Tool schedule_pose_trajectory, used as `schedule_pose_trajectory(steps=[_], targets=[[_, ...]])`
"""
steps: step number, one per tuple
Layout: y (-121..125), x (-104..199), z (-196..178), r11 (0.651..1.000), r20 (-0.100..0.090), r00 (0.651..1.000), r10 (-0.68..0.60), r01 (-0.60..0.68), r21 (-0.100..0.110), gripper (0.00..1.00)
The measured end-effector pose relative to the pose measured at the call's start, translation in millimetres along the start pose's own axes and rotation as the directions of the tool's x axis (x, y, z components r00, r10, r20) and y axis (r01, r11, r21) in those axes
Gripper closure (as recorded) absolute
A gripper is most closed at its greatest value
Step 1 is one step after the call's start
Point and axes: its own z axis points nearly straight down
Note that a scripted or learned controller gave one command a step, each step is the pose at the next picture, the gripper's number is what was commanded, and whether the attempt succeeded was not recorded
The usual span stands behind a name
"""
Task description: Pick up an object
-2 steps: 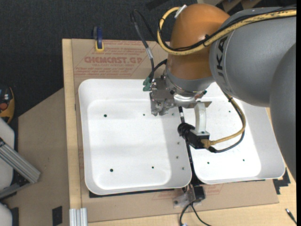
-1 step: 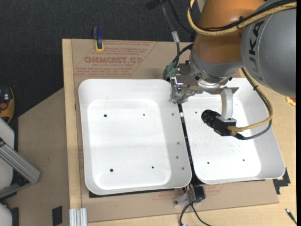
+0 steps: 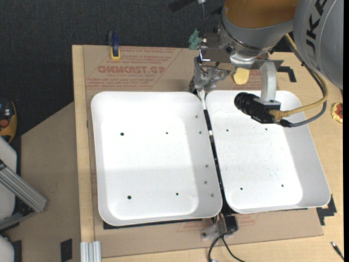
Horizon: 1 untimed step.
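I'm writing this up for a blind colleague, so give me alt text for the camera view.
A grey and orange robot arm hangs over the far edge of two shallow white bins, its gripper near the seam between the left bin and the right bin. A small pale yellow object sits beside the gripper.

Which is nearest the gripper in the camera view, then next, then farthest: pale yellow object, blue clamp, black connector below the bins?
1. Pale yellow object, just right of the gripper, at the right bin's far edge.
2. Blue clamp, far-left on the board.
3. Black connector, at the near edge between bins.
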Motion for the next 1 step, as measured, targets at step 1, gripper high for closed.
schedule_pose_trajectory(steps=[1], targets=[[35.9, 58.5, 125.8, 1.000, 0.005, 1.000, -0.001, 0.001, 0.026, 1.00]])
